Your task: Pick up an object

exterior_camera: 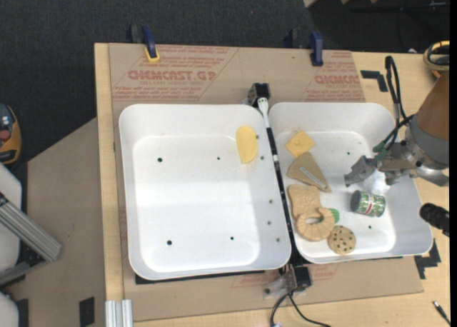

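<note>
Two fingers (351, 177) a little apart, with nothing between them, low over the right bin (408, 241) near its right wall. Pointing toward the left side of the view, from a grey wrist with the orange band above it.

Just beside the fingers, toward the near edge, a small green can (368, 204) lying on its side on the bin floor, not touched. To the left of the fingers, a tan wedge (308, 173), and behind it a yellow cheese block (300, 143). Nearer to the front, a pale bread piece (303, 200) touching a ring-shaped doughnut (317, 225), and just beside this a round cookie (342, 239) with dark spots.

Across the middle divider, in the left bin (130, 175), one yellow oval piece (247, 145) close to the right wall, well apart from the fingers.

Under both bins, a brown tabletop (214, 68) with red printed letters, held at the far edge by two blue clamps (150, 40).
</note>
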{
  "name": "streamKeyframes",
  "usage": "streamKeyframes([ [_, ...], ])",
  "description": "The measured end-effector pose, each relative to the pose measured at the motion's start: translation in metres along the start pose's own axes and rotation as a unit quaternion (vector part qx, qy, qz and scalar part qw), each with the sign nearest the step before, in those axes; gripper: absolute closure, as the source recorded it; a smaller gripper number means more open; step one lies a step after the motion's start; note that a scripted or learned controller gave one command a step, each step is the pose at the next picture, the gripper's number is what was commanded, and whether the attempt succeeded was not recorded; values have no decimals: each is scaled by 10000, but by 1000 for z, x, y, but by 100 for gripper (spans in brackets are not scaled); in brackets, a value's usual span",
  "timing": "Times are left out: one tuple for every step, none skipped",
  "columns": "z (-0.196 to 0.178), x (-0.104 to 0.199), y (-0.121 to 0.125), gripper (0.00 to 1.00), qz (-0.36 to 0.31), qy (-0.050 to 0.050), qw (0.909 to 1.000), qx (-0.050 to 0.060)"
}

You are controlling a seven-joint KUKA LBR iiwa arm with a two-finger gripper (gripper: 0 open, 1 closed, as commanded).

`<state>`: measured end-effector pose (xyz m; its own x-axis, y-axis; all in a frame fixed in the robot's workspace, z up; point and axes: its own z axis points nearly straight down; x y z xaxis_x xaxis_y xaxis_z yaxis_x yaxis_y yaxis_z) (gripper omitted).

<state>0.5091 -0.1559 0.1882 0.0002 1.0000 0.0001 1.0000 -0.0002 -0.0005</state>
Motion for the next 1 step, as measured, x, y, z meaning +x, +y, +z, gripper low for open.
streamKeyframes([
  [78, 67, 43, 0, -39, 27, 10000, 33],
])
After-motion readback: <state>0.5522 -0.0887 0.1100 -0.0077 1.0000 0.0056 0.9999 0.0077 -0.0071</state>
